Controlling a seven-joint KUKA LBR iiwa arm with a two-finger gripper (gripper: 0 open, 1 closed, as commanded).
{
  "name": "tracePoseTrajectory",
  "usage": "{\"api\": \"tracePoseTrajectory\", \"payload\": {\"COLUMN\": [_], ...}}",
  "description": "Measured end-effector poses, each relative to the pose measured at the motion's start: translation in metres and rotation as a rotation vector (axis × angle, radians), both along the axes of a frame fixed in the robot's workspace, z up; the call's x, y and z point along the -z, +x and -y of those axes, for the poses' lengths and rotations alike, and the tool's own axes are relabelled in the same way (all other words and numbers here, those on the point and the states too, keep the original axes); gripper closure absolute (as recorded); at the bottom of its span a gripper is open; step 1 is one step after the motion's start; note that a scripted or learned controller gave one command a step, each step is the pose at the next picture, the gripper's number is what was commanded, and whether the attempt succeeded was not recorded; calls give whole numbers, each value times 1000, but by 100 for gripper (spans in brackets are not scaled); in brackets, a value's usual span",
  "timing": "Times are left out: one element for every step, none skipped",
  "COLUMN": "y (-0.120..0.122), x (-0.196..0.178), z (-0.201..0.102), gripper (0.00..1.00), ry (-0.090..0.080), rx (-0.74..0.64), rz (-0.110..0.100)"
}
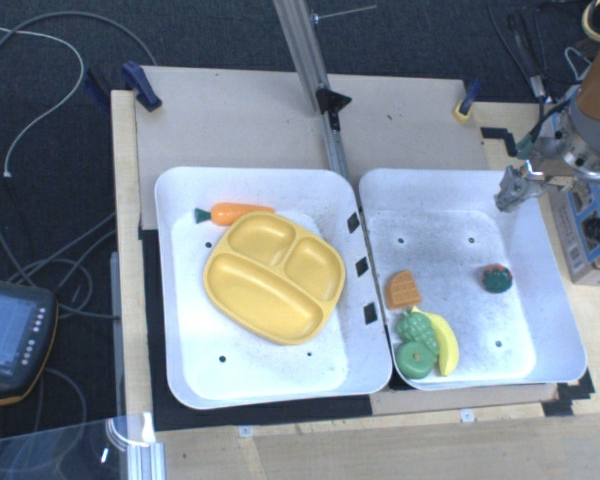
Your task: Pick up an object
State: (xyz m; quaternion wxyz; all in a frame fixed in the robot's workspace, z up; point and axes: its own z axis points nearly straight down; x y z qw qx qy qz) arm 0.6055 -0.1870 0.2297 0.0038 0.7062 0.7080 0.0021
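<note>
I see two bins side by side. In the left bin a divided plate lies near centre, with a carrot touching its rim at 11 o'clock. In the right bin, a waffle, grapes, an apple and a banana cluster at 7 o'clock; a strawberry sits apart at 3 o'clock.
</note>
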Motion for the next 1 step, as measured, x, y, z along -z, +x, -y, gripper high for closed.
{"api": "tracePoseTrajectory", "payload": {"y": [0], "x": [-65], "z": [3], "gripper": [100], "ry": [-1], "rx": [1], "rz": [2]}}
